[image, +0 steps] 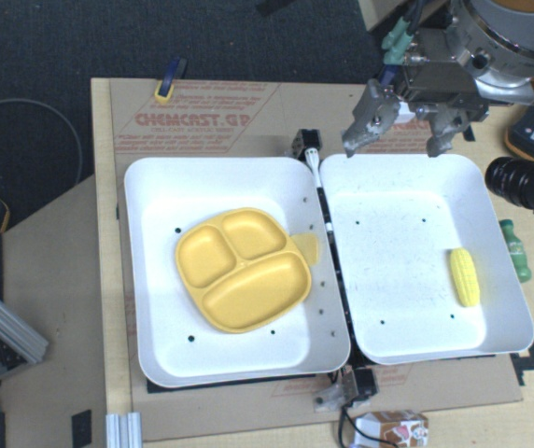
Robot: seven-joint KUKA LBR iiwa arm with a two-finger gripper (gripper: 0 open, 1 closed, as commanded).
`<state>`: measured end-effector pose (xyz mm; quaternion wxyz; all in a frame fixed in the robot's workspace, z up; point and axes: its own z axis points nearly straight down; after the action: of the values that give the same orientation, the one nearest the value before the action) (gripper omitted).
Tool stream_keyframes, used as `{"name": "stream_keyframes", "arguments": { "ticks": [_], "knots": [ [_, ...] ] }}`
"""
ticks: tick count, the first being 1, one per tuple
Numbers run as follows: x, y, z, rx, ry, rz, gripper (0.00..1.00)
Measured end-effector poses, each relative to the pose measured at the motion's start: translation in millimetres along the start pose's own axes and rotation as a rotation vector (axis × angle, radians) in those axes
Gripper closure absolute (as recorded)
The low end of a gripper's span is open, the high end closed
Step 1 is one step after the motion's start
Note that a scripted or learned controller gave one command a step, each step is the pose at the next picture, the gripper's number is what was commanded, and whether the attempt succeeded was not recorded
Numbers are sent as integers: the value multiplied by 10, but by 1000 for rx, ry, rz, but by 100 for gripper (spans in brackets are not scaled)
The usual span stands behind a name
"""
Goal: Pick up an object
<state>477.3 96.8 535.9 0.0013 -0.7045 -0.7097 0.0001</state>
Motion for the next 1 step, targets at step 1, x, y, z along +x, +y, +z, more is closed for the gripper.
{"name": "stream_keyframes", "arguments": {
  "ticks": [1],
  "knots": [
    [700, 20, 14, -3, 0, -2, 0]
  ]
}}
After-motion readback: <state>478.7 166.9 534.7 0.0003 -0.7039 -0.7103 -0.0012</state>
